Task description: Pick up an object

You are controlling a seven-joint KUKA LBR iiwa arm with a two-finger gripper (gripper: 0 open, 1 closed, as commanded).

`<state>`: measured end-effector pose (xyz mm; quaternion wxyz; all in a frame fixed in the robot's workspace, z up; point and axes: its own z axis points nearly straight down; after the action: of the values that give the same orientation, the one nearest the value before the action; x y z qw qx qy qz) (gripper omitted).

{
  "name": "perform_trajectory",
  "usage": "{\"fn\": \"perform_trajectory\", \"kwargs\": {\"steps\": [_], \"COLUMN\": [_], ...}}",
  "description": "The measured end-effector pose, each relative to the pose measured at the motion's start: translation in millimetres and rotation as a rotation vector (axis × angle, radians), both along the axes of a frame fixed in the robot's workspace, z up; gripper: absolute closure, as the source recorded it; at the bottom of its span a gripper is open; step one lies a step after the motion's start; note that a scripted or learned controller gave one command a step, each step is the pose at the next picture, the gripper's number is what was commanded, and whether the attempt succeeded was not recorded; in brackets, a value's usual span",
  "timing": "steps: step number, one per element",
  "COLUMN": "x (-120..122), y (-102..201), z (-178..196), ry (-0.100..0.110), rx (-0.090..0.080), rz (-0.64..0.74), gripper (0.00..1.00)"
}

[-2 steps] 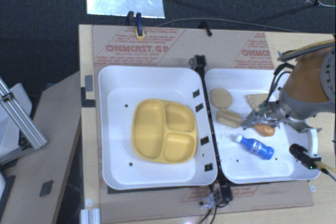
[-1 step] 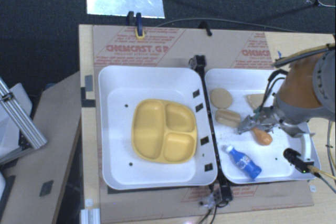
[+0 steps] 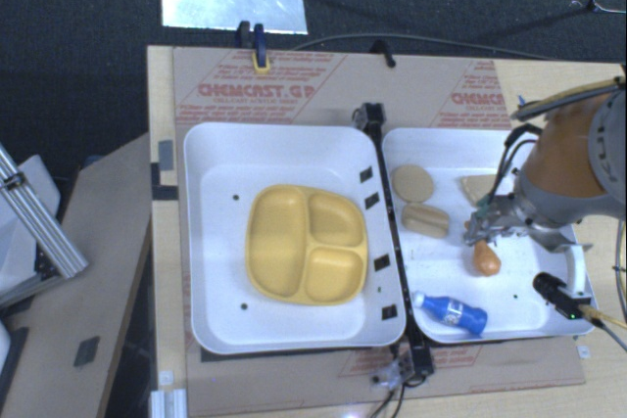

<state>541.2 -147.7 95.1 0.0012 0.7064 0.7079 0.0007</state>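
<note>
My jaws, whose gap I cannot make out, hang at my gripper (image 3: 480,232) just above the orange object (image 3: 487,258) in the right bin (image 3: 509,323) (blue bottle (image 3: 451,312) near below it), so I should descend squarely, centred over it.

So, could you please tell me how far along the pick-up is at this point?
Done: the arm has reached into the right bin. In hand: the tool sits just above the orange object, which lies on the bin floor. Left: gripping and lifting it. The tan pieces and blue bottle lie untouched.
</note>
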Motion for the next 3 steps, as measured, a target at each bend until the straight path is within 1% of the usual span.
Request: {"fn": "perform_trajectory", "kwargs": {"steps": [1, 2, 3], "x": [-1, 4, 5], "y": [7, -1, 8], "z": [46, 107, 156], "ry": [-0.002, -0.005, -0.004], "rx": [0.000, -0.001, -0.001], "rz": [0.002, 0.001, 0.004], "gripper": [1.00, 1.00, 1.00]}}
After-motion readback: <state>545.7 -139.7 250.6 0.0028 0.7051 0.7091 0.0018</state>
